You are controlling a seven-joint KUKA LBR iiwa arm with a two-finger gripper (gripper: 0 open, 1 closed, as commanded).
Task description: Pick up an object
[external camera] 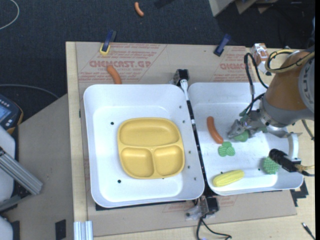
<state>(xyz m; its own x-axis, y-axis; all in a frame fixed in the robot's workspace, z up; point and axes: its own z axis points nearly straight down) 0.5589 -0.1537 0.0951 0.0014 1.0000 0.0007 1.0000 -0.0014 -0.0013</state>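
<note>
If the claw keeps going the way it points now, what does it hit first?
Probably the small green toy just below-left of the claw, or the right bin's floor beside it; depth is unclear.

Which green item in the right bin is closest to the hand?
The green broccoli piece just left-below the hand. The other green piece lies near the bin's right edge, farther off.

glossy plastic bins (100, 134), matt yellow tray (150, 146)

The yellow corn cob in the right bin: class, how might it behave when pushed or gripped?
The corn cob looks rounded and elongated, so it would probably roll if pushed sideways. It seems a glossy plastic toy: likely light, stiff and perhaps slippery.
</note>
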